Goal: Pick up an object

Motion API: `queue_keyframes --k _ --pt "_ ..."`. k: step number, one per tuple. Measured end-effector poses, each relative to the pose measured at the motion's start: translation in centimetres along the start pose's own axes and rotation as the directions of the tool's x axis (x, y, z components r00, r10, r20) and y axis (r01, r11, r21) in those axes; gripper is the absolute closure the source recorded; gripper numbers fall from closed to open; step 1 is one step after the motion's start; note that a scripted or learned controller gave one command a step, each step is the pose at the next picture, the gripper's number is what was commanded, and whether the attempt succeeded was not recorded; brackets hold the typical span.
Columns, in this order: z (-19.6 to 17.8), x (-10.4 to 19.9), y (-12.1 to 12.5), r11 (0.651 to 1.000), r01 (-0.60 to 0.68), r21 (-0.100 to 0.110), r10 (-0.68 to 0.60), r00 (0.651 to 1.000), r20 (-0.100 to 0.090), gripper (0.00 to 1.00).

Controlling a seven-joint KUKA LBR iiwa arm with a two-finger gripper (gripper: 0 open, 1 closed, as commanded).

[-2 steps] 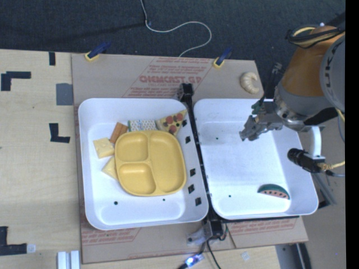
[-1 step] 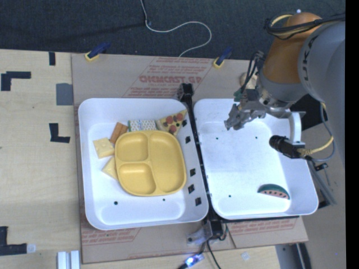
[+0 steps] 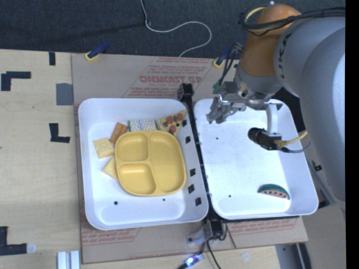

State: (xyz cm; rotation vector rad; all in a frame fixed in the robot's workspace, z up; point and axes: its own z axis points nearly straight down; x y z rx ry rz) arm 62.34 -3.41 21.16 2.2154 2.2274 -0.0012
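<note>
Fingers [image 3: 212, 115]: slightly parted as far as the slanted view allowed, nothing between them.
Gripper [image 3: 217, 116]: one, hanging over the far left part of the right bin [image 3: 297, 206], just beside the wall shared with the left bin [image 3: 90, 206]. The floor beneath it was bare.

Contents, counted:
- Bins: two, white, side by side.
- Watermelon slice [image 3: 274, 192]: one, lying flat in the near right part of the right bin, well apart from the gripper. It was the one loose thing in that bin.
- Yellow divided plate [image 3: 150, 162]: one, three compartments, all bare, in the middle of the left bin.
- Small food pieces: five, ringing the plate's far and left edges. These were a pale square cracker [image 3: 103, 147], an orange-brown piece [image 3: 118, 131], a pale wedge [image 3: 109, 169] partly under the plate, a green-and-white patterned piece [image 3: 141, 125] and a pizza-like slice [image 3: 173, 122].

Hazards, as judged:
- A descent straight down would probably have closed on bare floor, since no object lay below.
- A sideways drift could have caught the shared wall.
- The slice lay low and flat, so the fingers might have skidded over it.
- The plate looked too broad to span.
- The pieces crowded its rim, which left little room for a clean pinch.
</note>
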Motion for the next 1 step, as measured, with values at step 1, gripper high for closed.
queue_keyframes --k 1 --pt "0.02 4.06 2.9 1.0 0.0 -0.001 0.0 1.0 -0.001 1.0"
